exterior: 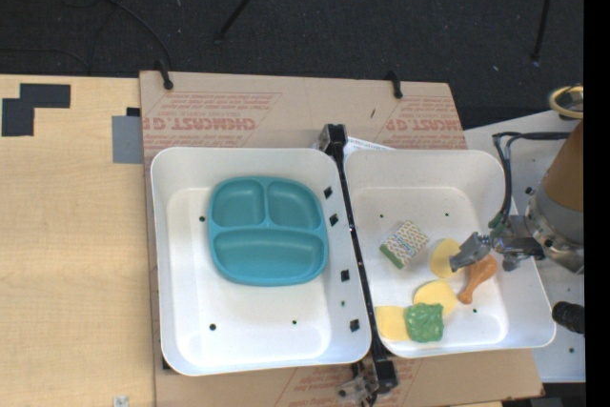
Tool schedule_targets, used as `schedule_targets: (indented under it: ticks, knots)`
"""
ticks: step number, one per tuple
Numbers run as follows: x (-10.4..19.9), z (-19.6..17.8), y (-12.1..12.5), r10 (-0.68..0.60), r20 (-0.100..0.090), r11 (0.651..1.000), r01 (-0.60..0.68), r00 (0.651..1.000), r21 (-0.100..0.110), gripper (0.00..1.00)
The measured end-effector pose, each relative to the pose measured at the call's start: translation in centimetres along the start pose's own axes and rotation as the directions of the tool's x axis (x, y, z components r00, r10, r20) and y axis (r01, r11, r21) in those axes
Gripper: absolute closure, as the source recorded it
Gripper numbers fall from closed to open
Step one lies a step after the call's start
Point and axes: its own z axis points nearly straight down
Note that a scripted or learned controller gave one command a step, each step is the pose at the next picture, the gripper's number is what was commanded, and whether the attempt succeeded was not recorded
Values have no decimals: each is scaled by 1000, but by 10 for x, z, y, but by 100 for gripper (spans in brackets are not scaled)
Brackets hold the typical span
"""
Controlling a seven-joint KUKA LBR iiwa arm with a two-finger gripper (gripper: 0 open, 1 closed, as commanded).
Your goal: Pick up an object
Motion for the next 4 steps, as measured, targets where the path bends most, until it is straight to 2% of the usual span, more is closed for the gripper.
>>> schedule_targets:
  ticks: [1, 2, 3, 4]
  knots:
    - [0, -6, 3, -3, 2, 1000, 3, 1000, -11, 0]
    - [-7, 49, 9, -3, 1, 1000, 3, 1000, -8, 0]
    - [-7, 99, 10, -3, 3, 1000, 3, 1000, -13, 0]
    - [-8, 86, 10, 0, 4, 1000, 0, 1000, -15, 100]
